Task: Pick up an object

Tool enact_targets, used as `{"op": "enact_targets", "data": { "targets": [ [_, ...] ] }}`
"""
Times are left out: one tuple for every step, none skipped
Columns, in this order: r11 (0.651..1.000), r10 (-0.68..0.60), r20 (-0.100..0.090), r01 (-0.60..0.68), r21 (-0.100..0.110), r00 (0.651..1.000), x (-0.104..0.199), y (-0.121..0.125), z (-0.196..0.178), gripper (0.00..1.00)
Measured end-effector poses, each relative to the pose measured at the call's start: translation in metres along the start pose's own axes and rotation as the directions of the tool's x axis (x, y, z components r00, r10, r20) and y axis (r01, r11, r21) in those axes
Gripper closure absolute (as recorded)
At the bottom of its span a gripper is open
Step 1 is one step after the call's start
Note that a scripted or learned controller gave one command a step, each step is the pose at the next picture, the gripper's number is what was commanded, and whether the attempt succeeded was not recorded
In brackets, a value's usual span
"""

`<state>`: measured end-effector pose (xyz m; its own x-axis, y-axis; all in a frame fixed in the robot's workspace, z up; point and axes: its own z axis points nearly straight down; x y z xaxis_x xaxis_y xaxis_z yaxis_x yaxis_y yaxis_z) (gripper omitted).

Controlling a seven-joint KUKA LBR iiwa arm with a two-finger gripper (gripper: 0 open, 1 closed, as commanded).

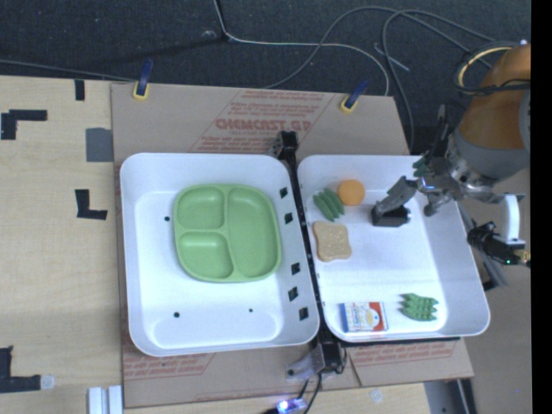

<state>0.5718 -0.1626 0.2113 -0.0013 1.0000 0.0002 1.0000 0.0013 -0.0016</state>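
Grey arm [483, 145], orange band, black jaws, dark cables at wrist

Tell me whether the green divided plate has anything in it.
Empty. The green divided plate lies flat in the left bin, and all three of its compartments show only bare green surface.

one fixed camera looks down at a slant on both bins [138, 257].

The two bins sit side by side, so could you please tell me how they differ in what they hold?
The left bin holds one big item, a green divided plate; the right bin holds several small ones: an orange ball, a bread slice, two green vegetables and a small carton. The gripper hangs over the right bin, not the left. Both are shallow and white.
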Motion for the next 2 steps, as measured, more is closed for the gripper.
{"op": "enact_targets", "data": {
  "targets": [
    [1.0,0.001,0.001,-0.001,0.003,1.0,-0.003,0.001,0.044,0.0],
    [1.0,0.001,0.0,-0.001,0.004,1.0,-0.004,-0.005,0.089,0.0]
  ]
}}
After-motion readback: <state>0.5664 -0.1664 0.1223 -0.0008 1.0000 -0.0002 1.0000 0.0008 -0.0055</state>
